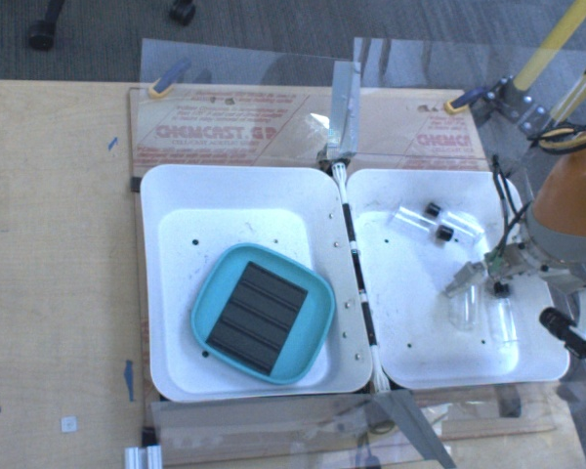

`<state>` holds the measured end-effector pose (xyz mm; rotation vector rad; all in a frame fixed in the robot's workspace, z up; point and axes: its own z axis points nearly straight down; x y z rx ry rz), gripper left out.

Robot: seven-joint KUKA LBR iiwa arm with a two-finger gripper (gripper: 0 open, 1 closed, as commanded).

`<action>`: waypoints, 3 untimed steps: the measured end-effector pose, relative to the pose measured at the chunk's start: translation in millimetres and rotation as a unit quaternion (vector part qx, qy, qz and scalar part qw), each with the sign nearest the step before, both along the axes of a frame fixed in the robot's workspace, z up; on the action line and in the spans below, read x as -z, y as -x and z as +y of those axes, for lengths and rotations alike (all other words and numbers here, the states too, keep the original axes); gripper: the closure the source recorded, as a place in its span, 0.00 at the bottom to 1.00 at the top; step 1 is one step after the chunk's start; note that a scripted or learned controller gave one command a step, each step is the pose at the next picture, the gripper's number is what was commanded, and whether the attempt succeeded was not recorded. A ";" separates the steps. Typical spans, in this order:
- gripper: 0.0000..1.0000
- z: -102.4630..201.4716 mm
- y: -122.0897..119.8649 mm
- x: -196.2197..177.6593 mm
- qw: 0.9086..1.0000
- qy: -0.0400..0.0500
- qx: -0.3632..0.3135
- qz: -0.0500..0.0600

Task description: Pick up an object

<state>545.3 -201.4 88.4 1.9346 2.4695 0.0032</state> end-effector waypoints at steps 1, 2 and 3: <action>1.00 -1.0 -1.8 -11.5 1.000 0.001 0.001 -0.004; 0.00 -1.0 -1.8 -11.6 1.000 0.001 0.001 -0.004; 0.00 12.5 -66.8 -28.2 0.998 0.001 -0.059 0.000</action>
